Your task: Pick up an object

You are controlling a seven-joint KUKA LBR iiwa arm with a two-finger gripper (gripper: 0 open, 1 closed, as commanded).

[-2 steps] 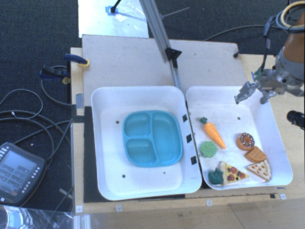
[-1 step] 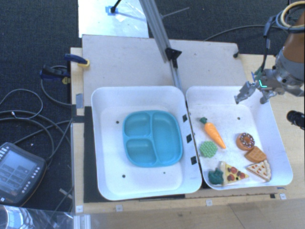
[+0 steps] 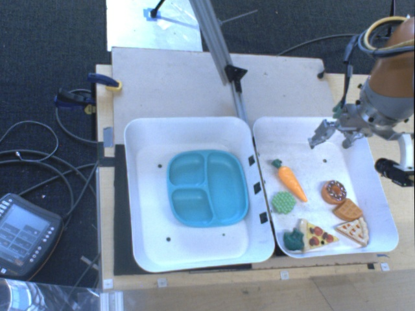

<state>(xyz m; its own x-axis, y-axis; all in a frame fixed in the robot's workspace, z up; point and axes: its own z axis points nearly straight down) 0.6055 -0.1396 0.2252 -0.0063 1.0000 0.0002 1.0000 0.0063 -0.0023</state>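
Orange carrot (image 3: 291, 183) with a green top lies at the right bin's (image 3: 382, 193) left side, a green disc (image 3: 283, 202) touching below; gripper (image 3: 334, 135) hovers with fingers spread, holding nothing, over the bin's far edge.

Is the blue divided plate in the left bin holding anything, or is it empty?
Empty. The blue divided plate lies flat in the left bin, all three compartments bare. The toy foods, such as the carrot, lie in the right bin.

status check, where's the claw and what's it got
Claw open, holding nothing, over right bin's far end. Carrot nearest, lying loose; donut beside it. Nothing between claw and toys.
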